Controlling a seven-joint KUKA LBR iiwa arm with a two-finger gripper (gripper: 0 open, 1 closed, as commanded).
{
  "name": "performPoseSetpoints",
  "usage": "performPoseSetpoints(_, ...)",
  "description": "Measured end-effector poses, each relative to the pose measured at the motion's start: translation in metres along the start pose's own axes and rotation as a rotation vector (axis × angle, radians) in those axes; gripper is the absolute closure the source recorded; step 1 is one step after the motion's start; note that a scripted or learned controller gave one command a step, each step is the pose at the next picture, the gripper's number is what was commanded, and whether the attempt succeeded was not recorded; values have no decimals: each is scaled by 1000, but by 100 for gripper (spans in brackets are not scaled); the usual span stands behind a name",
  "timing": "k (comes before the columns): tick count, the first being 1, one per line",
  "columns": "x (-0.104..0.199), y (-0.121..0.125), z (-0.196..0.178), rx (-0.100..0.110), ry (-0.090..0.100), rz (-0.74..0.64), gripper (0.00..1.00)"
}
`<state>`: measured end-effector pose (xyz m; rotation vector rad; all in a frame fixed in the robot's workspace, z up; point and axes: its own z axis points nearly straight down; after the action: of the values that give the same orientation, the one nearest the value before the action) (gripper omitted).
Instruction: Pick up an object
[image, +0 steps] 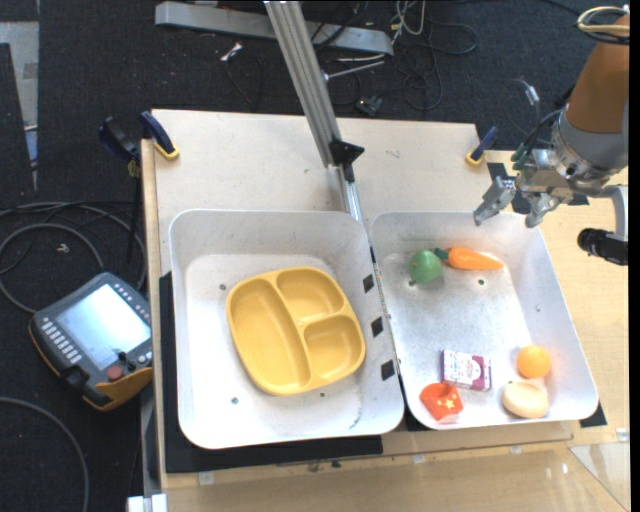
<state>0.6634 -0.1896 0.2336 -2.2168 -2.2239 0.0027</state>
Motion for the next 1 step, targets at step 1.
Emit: performPoseSetpoints(1,0,0,0,0,-1,0,0)
